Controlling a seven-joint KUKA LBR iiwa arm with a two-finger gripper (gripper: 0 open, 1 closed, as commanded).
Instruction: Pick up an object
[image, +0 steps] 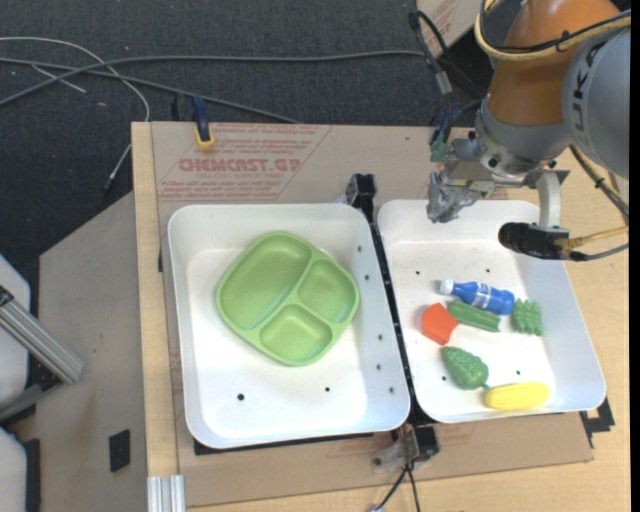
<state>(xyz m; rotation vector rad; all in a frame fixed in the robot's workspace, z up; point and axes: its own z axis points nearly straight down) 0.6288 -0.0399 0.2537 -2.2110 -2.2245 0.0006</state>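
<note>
The right bin (560, 400) holds a blue bottle (481, 295), an orange block (437, 324), a dark green long vegetable (473, 317), a small green broccoli-like piece (527, 317), a knobbly green toy (465, 368) and a yellow corn cob (517, 396). My gripper (442, 207) hangs over the far left corner of that bin, well away from the objects, with nothing seen between its fingers. The fingers look close together.
The left bin (200, 400) carries a light green divided plate (288, 297). A black clamp (361, 189) sits between the bins at the far edge. A black cylinder with a cable (530, 240) juts over the right bin's far side. Cardboard (240, 160) underlies both bins.
</note>
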